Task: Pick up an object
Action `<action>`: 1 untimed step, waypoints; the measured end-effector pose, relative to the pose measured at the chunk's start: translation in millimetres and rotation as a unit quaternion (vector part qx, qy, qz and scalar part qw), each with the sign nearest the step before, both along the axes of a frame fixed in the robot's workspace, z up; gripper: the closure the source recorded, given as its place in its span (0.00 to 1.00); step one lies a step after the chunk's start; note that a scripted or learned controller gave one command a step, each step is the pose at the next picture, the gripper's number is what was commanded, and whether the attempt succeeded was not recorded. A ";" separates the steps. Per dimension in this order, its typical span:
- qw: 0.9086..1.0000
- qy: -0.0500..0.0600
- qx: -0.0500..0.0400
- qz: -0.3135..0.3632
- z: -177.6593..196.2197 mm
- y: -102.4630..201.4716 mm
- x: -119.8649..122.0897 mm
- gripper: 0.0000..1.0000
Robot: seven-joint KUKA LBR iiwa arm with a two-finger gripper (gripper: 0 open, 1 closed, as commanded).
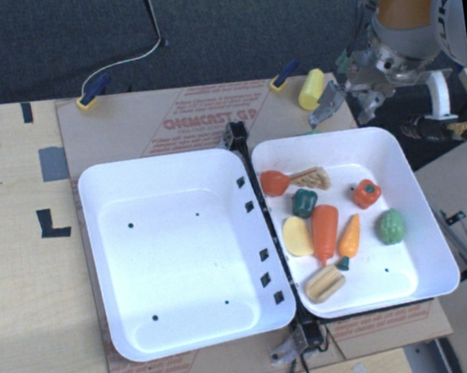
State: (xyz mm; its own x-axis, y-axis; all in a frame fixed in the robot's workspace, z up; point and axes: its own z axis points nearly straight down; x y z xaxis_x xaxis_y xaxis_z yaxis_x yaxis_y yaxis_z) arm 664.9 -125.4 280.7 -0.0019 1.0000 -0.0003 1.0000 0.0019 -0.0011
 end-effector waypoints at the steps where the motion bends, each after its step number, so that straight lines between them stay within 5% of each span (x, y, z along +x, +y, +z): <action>1: 1.000 0.004 0.002 0.004 -98.6 100.0 1.8 0.00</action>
